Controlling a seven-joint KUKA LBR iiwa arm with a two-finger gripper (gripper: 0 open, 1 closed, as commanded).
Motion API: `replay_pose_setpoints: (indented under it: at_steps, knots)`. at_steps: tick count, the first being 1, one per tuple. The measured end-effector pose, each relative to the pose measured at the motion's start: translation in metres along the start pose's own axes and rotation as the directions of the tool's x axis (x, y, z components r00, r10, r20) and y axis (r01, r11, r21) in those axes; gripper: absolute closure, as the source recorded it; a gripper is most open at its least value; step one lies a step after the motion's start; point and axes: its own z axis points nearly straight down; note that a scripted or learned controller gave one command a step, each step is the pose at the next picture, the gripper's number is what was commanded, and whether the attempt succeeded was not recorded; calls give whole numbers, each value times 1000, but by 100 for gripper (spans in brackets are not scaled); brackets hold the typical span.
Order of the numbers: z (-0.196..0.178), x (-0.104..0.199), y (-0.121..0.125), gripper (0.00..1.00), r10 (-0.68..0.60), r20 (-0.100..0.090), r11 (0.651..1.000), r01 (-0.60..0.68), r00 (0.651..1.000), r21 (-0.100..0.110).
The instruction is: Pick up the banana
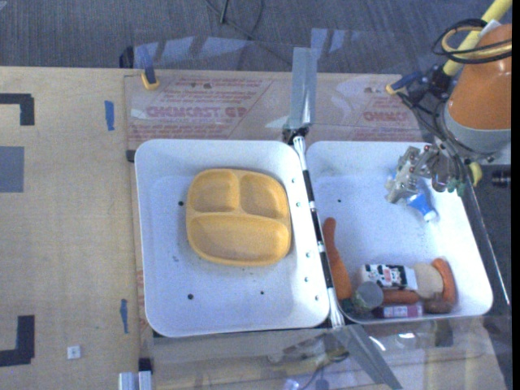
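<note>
Banana not positively identifiable: the closest match, a long, slightly curved orange item, lies flat against the right white bin's left wall.

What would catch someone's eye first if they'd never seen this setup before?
Most striking is the yellow divided plate, lying in the middle of the left bin. Next comes the arm's orange band at the upper right, with the gripper below it over the right bin. A cluster of small items crowds that bin's near edge.
</note>
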Motion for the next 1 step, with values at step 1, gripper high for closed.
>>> replay_pose_setpoints:
  at_steps: [1]
  knots:
    - [30, 50, -66, 100, 48, -4, 999, -48, 999, 2]
